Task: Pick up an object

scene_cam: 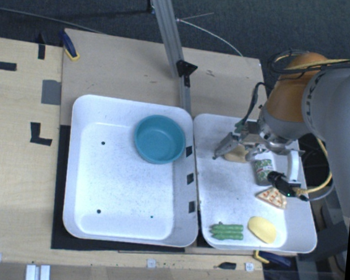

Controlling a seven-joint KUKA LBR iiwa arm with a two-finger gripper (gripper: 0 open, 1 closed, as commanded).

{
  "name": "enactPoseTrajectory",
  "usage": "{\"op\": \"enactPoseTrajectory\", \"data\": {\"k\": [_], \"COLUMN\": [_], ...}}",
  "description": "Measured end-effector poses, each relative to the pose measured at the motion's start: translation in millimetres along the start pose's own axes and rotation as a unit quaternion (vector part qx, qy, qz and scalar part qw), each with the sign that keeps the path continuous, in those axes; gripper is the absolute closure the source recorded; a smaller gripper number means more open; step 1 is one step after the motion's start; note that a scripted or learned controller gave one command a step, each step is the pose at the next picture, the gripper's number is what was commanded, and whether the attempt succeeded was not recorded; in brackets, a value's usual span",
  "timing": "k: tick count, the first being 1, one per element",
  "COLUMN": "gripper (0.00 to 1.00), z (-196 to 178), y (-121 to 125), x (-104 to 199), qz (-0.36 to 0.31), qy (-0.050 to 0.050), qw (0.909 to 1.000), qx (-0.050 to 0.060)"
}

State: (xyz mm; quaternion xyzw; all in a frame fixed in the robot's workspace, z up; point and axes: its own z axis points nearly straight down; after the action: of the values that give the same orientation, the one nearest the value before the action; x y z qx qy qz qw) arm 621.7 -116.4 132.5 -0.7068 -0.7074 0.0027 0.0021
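Two white bins sit side by side on our bench; the right bin carries the gripper, low over a tan object. We cannot tell its grip state, so we judge lifting undone.

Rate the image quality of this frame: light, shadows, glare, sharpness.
Camera view: even, soft overhead light; faint shadows under the blue bowl and beside the gripper; no harsh glare on the white bins; overall slightly soft and grainy, so the small items near the gripper blur together, while the green beans and the yellow piece read clearly.
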Motion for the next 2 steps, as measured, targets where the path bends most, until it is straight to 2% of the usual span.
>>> {"op": "enactPoseTrajectory", "data": {"k": [1,2], "gripper": [1.00,1.00], "z": [-13,-56], "y": [1,0], "x": [1,-1], "qz": [-0.001,0.000], "qy": [0.000,0.000], "qw": [1.0000,1.0000], "qx": [-0.002,-0.005]}}
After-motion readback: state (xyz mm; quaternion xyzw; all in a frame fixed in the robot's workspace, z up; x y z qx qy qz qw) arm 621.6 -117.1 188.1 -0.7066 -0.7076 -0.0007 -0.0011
